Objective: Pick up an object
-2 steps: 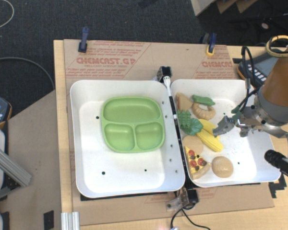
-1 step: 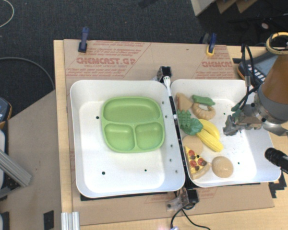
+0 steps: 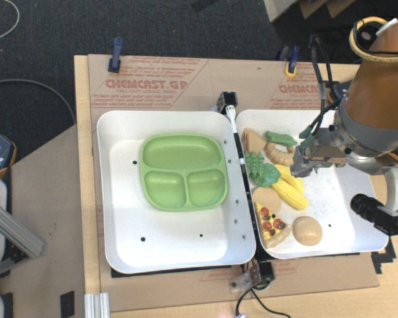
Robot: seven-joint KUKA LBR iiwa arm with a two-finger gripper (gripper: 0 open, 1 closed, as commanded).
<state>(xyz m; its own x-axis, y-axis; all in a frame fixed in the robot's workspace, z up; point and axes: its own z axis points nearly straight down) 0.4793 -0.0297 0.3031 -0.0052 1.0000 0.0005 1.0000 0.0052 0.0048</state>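
The gripper (image 3: 304, 166) hangs in the right bin (image 3: 338, 244), just above the upper end of the corn (image 3: 288, 187). The corn's long axis runs diagonally, from beneath the jaws down and away toward the bun (image 3: 307, 230). Whether the jaws are open or closed cannot be told; nothing shows between them. The green leaf (image 3: 261, 169) lies just left of them.

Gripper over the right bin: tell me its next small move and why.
Probably lower straight down onto the corn. The gripper hangs just above the toy food near the corn's upper end, holding nothing, and the corn lies closest beneath it in the right bin.
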